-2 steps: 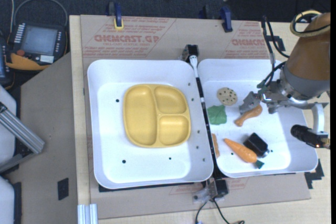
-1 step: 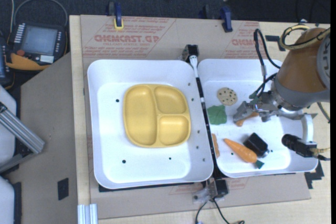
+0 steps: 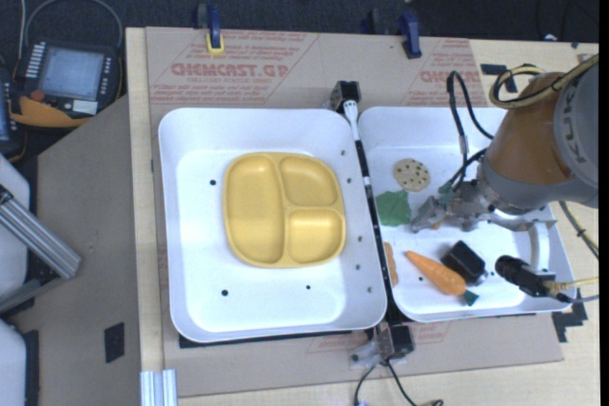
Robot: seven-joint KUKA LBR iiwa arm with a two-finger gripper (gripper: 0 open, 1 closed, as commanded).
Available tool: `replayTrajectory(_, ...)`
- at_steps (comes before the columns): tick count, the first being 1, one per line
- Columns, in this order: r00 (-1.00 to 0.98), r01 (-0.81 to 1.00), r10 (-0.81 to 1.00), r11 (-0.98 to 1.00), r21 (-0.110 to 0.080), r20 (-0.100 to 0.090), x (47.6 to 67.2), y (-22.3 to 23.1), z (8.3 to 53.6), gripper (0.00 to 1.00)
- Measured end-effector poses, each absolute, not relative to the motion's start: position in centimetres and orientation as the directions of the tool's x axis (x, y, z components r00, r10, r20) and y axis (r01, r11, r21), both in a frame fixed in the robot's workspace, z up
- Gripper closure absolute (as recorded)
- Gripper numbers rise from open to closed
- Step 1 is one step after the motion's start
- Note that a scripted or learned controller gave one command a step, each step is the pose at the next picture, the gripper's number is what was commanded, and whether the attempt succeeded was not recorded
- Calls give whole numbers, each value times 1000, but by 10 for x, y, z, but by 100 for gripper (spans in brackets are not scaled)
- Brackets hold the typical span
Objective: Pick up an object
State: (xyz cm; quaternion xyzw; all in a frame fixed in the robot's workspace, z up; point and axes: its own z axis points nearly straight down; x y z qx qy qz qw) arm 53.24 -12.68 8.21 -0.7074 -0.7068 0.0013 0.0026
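The right bin (image 3: 542, 140) holds a round tan cracker with dots (image 3: 411, 173), a flat green piece (image 3: 390, 206), an orange carrot with a green end (image 3: 436, 270) and a small black block (image 3: 464, 260). A thin orange strip (image 3: 390, 263) lies along that bin's left wall. My gripper (image 3: 436, 212) is low over the middle of the right bin, just right of the green piece and above the carrot. Nothing is visibly held in it. The arm's grey and orange wrist covers the bin's right side.
The left bin (image 3: 190, 204) holds a yellow divided plate (image 3: 284, 207) at its centre. A black ridge (image 3: 362, 168) runs between the two bins. Blue clamps (image 3: 214, 24) sit on the cardboard at the back edge.
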Motion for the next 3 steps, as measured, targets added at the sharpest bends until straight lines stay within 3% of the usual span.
replayTrajectory(1, 1, 1000, 1000, -1, 1, 0, 534, -127, 95, 100)
replayTrajectory(3, -1, 1000, 1000, 1, 8, -3, 537, -136, 208, 100)
